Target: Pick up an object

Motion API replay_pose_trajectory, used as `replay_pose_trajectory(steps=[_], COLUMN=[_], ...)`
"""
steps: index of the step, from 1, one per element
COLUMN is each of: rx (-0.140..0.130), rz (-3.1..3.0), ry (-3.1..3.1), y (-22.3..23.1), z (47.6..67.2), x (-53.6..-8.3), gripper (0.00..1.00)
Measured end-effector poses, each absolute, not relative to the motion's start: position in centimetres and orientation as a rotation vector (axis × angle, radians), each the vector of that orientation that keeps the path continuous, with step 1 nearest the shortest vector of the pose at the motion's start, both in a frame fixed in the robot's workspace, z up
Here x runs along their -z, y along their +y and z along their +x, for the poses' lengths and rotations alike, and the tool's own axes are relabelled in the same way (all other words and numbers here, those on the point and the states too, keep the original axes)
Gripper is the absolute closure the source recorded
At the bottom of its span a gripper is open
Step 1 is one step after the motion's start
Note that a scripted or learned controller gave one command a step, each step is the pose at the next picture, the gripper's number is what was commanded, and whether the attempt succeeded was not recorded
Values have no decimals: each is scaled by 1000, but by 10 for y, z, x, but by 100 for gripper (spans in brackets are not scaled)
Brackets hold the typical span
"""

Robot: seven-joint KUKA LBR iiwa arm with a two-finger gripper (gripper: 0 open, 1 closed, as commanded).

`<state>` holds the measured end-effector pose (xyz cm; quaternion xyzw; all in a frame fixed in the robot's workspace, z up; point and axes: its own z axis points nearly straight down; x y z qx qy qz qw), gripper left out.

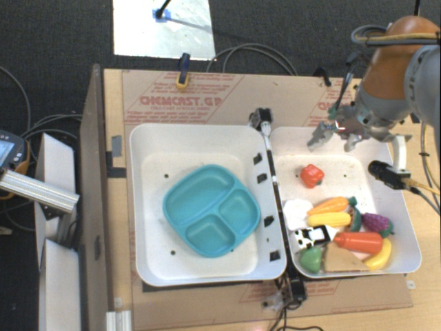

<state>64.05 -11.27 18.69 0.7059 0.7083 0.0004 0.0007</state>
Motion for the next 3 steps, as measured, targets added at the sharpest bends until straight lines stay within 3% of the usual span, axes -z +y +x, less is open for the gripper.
replay_pose_trajectory(steps=[2,3], rx=[-2,-4], rz=[2219,2218], ry=[2222,2222], y=[-94,-94], z=[626,626], x=[-84,-95], gripper=[0,100])
